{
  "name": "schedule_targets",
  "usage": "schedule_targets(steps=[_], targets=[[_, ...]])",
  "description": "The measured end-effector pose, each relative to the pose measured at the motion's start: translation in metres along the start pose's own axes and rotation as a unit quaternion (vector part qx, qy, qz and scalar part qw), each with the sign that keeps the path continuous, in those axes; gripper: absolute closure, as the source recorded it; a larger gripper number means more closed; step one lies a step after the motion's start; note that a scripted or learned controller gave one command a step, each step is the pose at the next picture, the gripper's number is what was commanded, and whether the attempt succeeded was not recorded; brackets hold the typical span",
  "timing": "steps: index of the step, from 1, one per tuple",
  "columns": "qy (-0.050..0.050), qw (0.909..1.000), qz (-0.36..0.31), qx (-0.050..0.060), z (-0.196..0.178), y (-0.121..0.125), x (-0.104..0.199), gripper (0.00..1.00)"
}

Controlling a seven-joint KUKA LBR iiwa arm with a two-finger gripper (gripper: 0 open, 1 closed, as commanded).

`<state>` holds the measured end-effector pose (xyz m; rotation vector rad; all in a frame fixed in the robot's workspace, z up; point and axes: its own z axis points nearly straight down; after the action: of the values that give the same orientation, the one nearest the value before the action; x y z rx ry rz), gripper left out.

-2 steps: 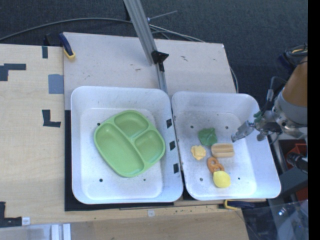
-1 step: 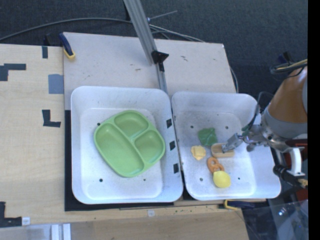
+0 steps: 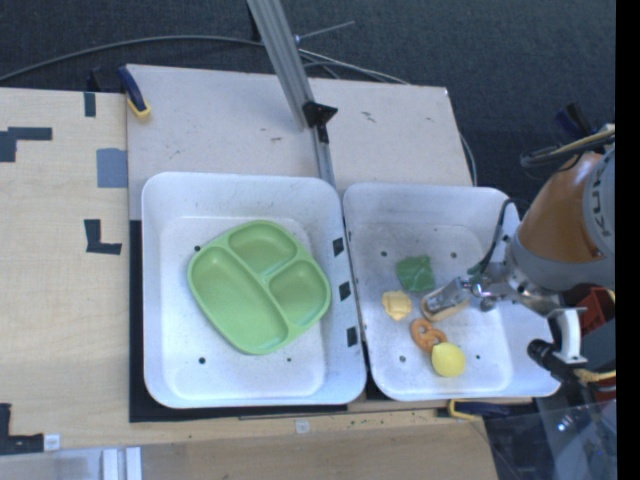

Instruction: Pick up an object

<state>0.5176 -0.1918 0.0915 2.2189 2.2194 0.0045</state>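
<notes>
Green plate (image 3: 259, 286) left bin | hand (image 3: 443, 302) among toys, grip unclear

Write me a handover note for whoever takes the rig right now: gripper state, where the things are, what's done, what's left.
Gripper: low in the right bin, in among the small items; the view doesn't settle whether it grips anything.
Right bin: green piece near the middle, pale yellow piece left of the gripper, orange pretzel-shaped piece just below it, yellow lemon toward the front.
Left bin: a green divided plate lies flat.
Done: arm has reached the items.
Left: nothing is seen lifted yet; get a grip on one item and raise it out.
</notes>
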Motion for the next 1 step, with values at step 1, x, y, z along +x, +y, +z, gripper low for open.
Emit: schedule_targets(steps=[1], targets=[[-0.001, 1.0000, -0.001, -0.001, -0.0119, 0.0007, -0.0005, 1.00]])
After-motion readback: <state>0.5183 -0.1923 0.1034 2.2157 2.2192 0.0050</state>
